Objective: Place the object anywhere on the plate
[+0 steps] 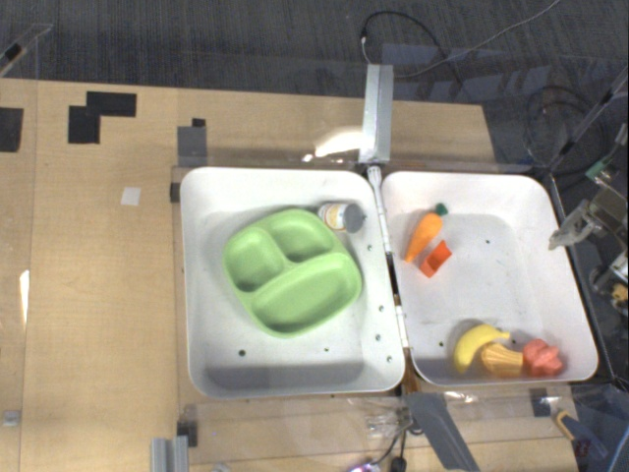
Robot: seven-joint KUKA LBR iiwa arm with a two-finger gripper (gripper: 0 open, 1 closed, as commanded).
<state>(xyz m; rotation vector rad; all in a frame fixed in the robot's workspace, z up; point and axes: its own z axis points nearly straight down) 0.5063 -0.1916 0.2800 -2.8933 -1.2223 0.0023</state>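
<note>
**Gripper.** The gripper (pixel 573 229) sits at the right rim of the right bin (pixel 511 283), over its upper part. It appears as a small grey shape partly lost against the clutter beyond the bench. Whether it is open or closed cannot be told, and no item can be seen in its grasp.

**Right bin.** This bin lies directly beside and below the gripper and holds five loose items.
- A carrot (pixel 426 232), orange with a green tip, lies left of the gripper at about the same height in the view. It is tilted, with the tip pointing up.
- A small red-orange block (pixel 435 259) touches the carrot's lower end.
- A yellow banana (pixel 475 343), an orange piece (pixel 501 361) and a pink-red piece (pixel 543 358) are clustered in the near corner, below and slightly left of the gripper.

**Left bin.** The left bin (pixel 206 264) is well apart from the gripper, on the far side of the divider. It holds the following.
- A green plate (pixel 292 269) with three compartments, set at an angle.
- A small jar (pixel 340 216) just beside the plate's upper right edge.

**Object status.** All candidate objects rest on the bin floors, not on the plate.
</note>
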